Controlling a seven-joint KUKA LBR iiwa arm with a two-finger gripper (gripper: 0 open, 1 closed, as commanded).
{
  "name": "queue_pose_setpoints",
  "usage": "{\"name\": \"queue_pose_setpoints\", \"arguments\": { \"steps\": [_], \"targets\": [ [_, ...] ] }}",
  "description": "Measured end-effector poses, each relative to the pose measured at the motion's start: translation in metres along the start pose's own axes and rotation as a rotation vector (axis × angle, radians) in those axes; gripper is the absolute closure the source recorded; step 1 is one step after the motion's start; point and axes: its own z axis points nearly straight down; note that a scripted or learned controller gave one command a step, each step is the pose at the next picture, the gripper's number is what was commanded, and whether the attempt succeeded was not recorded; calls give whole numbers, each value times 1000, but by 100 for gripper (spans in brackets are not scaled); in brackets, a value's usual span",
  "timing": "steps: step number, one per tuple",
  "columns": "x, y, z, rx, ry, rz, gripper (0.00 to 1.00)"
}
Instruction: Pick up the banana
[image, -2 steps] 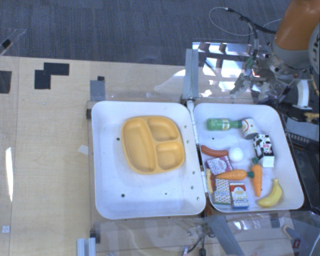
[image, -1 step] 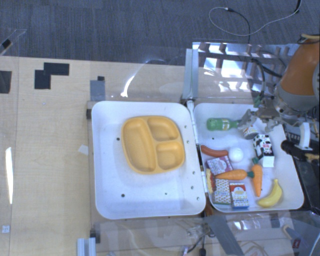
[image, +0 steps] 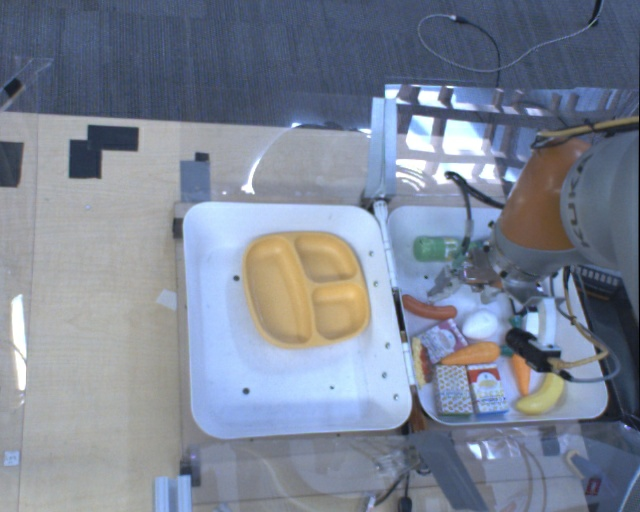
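The yellow banana (image: 541, 396) lies in the front right corner of the right bin (image: 592, 408), beside a small orange carrot (image: 521, 373). My gripper (image: 463, 277) hangs over the middle of that bin, above a red sausage (image: 428, 308) and a white egg-shaped thing (image: 481, 324). It is well behind and to the left of the banana. The grey wrist with its orange band (image: 538, 205) hides the bin's back right part. Nothing shows held in the gripper.
The right bin also holds a green bottle (image: 434, 247), a long carrot (image: 470, 353), a foil packet (image: 437, 343) and two small boxes (image: 470, 389). A yellow divided plate (image: 305, 287) lies in the left bin (image: 220, 380). Black cables (image: 535, 353) trail near the banana.
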Motion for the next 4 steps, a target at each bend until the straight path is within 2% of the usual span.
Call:
{"name": "queue_pose_setpoints", "arguments": {
  "steps": [1,2,3,4],
  "targets": [
    [-53,10,-63,0,-1,-197,0],
    [-101,-78,-67,1,-1,-111,0],
    [-77,-59,6,-3,-1,217,0],
    [-95,-74,-76,2,-2,231,0]
  ]
}}
